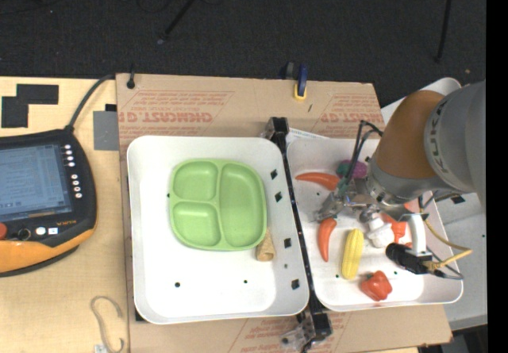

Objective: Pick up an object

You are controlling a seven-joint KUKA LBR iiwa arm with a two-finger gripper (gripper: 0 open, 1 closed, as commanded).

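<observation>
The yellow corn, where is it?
The yellow corn lies in the right bin, between the orange carrot on its left and the red pepper lower right.

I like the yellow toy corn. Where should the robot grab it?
Probably across the middle of the yellow plastic corn cob, coming straight down from above. It lies flat and runs lengthwise up the right white bin, so its narrow sides, left and right, suit the fingers.

Robotics lab: teach pendant (36, 199), bins (151, 280)
</observation>
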